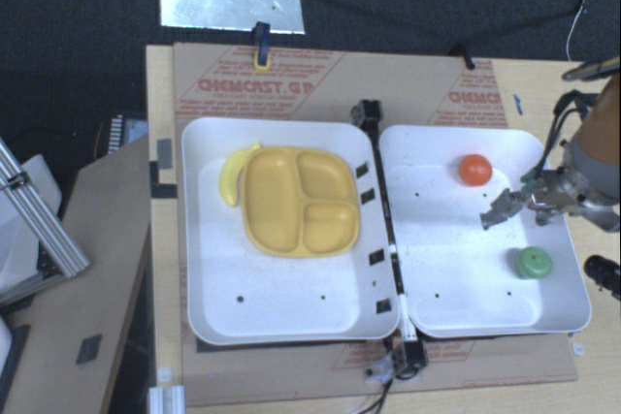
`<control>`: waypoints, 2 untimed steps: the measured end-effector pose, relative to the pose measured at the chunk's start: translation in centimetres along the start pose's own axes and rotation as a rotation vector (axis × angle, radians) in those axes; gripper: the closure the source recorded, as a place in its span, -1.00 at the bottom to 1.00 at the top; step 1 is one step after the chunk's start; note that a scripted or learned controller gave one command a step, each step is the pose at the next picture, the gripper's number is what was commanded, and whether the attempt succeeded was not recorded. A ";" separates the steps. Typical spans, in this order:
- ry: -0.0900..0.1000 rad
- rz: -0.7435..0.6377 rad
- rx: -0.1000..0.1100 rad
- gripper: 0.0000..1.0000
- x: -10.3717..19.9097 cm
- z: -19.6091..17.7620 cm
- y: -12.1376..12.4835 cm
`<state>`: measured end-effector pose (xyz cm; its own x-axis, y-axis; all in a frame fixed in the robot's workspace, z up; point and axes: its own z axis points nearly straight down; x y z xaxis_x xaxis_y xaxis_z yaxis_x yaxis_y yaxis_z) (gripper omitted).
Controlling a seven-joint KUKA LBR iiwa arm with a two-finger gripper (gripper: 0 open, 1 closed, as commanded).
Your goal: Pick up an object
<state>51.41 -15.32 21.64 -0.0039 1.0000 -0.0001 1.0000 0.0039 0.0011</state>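
In the right bin [427, 305] we see an orange ball [474, 170] near the far wall and a green round object [533, 262] nearer the front. Between them, beside neither, hangs the end effector [505, 208]; we cannot tell its state. The left bin [209, 296] holds a yellow divided plate [296, 201] over a banana [231, 175].

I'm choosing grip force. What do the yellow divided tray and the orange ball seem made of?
The yellow divided tray looks like moulded plastic: uniform colour, rounded compartments, soft sheen. The orange ball looks smooth, probably plastic or rubber; the view is too coarse to settle which.
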 end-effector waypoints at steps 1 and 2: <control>0.001 0.003 0.003 -1.00 -0.2 4.3 0.5; 0.002 0.003 0.004 -1.00 0.7 9.0 0.2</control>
<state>51.64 -14.57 12.64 -0.0005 1.0000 0.0018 1.0000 0.0005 -0.0032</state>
